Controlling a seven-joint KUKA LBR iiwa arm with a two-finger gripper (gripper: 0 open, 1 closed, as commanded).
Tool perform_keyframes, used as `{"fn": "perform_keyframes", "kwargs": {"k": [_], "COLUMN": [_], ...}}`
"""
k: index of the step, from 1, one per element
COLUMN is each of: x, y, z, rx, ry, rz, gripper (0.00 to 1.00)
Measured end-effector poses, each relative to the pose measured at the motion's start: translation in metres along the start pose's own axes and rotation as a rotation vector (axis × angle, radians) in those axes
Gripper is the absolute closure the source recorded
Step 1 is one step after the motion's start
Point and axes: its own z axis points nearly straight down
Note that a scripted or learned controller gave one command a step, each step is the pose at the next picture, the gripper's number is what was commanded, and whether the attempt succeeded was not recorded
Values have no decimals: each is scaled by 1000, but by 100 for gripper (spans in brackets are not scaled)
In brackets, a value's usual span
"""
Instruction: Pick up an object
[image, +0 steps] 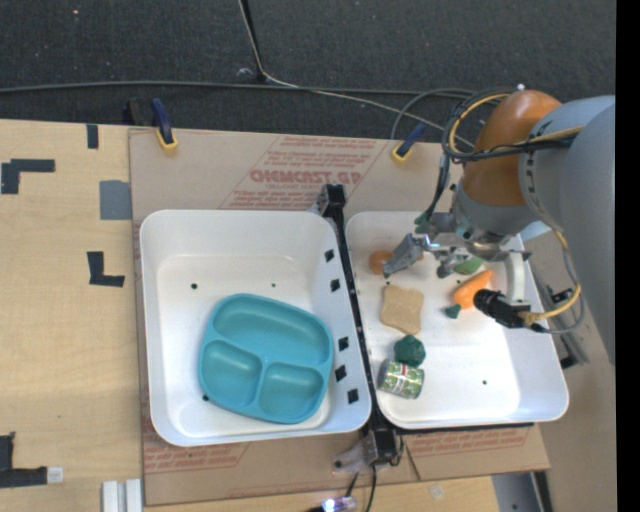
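Camera view, left to right: a teal divided plate (265, 358) lies in the left bin (160, 240). The right bin (540, 400) holds a tan sponge (401, 308) near its middle, and a green toy (409, 350) and small can (401, 380) toward its front left corner. The gripper (440, 255) hovers low over the back edge with fingers apart and holding nothing, seemingly reaching for an orange piece (381, 262).

The arm (560, 150) is running off the right edge, so its upper part is going unseen. The pincer (440, 252) is partly covering a small orange object (378, 262) and some green pieces (466, 266), whose shapes are staying unclear. The label on the small can (402, 379) is appearing too small to read.
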Motion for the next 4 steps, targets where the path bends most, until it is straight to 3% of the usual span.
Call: {"fn": "perform_keyframes", "kwargs": {"k": [1,2,4], "x": [1,2,10], "y": [-1,0,8], "z": [54,41,-55], "rx": [-1,-4,-10], "ry": [0,1,1], "rz": [0,-2,0], "gripper": [0,100,100]}}
